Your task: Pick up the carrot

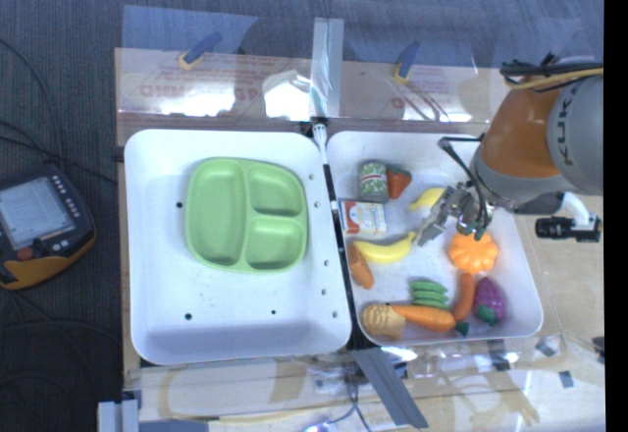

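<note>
Your end effector (453, 214) hovers centre-right above pumpkin (472, 253) (jaw state unreadable); carrot (422, 315) lower right, crowded, misgrasp likely.

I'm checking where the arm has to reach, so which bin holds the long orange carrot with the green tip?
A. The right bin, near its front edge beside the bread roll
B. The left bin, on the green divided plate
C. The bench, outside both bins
A: the carrot lies in the right bin along its front edge, its blunt end next to the bread roll, while the gripper is above it near the pumpkin.
</note>
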